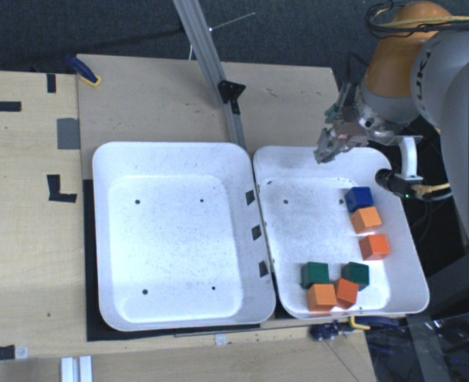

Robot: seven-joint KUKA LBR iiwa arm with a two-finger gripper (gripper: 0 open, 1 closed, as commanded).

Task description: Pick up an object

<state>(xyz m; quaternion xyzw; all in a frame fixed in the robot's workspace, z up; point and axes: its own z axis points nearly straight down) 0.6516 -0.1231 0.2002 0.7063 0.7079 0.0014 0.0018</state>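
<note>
Seven blocks are seen in the right bin [298, 213]: a blue block [359, 197] nearest the gripper [326, 153], orange ones and green ones farther off. The gripper is poised over the bin's far edge, well apart from them, nothing held.

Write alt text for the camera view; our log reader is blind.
A grey arm's gripper hovers over the far rim of the right white bin, which holds seven blocks: one blue, four orange, two green. The left white bin sits beside it on the wooden bench.
</note>
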